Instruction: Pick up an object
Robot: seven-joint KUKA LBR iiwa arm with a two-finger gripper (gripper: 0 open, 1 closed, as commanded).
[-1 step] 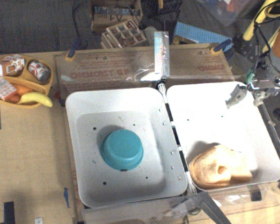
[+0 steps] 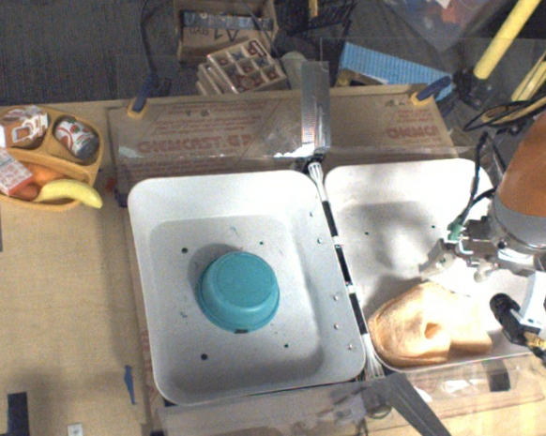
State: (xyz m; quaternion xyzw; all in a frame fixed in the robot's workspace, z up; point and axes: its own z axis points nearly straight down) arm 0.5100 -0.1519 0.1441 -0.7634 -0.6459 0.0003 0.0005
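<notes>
Pincer: you have the pincer (image 2: 438, 261) low in the right bin (image 2: 384, 199), at the end of the grey wrist that comes in from the right; its tip is small and pale against the white floor, and you cannot tell whether it is open or closed.

Nearest object: the tan bread-like lump (image 2: 425, 327) lies just below the pincer, toward the near edge of the same bin. Its top edge looks very close to the tip, but you cannot tell if they touch.

Other object: the teal bowl (image 2: 239, 290) sits upside down well to the pincer's left, in the middle of the left bin (image 2: 160, 212), across the ridge where the two bins meet.

Progress: nothing is seen between the pincer's tips and both objects rest on their bin floors, so judge the pick as not yet done. Left for you: close on an object and lift it clear.

Edges: the lump lies hard against the near wall of the right bin and close to the dividing ridge on its left, so a grasp from those sides looks cramped.

Open room: bare bin floor spreads above and to the left of the pincer, giving you space to back off and line up again.

Desk clutter: the yellow tray of toy food (image 2: 34, 170) stands far off to the upper left on the desk (image 2: 55, 323), out of your way.
</notes>
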